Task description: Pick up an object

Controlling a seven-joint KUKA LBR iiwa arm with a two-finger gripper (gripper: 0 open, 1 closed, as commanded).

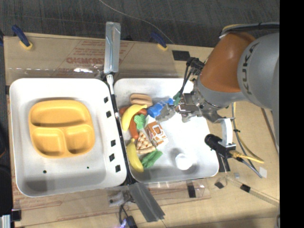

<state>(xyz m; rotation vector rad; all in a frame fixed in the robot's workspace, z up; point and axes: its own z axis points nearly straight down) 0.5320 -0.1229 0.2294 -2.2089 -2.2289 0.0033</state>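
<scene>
Beside blue toy: bananas, hotdog.

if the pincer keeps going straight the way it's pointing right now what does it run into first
The pincer points toward the view's left, into the right bin. First in that line looks to be the blue toy, just ahead of it, with the yellow banana beyond. Height above the pile is unclear, so it might pass over.

Both white bins looked like smooth, slightly glossy plastic. The yellow tray was matt plastic, the bananas shiny plastic. Brown cardboard lay flat and dull beneath. The arm had a satin orange and grey shell.
</scene>
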